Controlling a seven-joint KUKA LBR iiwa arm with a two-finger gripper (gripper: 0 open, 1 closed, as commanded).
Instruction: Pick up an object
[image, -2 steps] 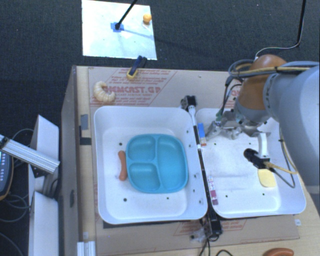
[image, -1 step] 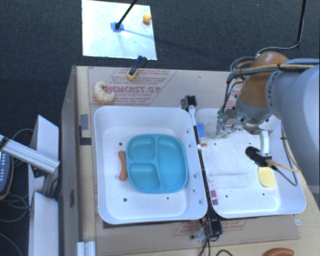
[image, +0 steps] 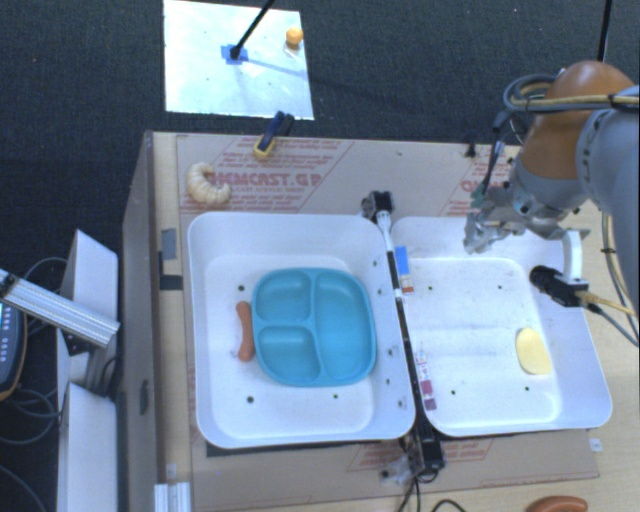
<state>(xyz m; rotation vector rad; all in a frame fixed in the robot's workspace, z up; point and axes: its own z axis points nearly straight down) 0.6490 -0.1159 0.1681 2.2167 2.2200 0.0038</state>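
Even, bright overhead light; the two shallow white plastic bins (image: 300, 235) look washed out, shadows are faint, and overall focus is slightly soft.

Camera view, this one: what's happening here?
A grey arm reaches in from the right, its gripper over the back edge of the right bin. It holds nothing that shows. A yellow object lies in that bin. The left bin holds a blue tray and a sausage beside it.

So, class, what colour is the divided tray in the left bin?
Light blue tray, in the camera view.
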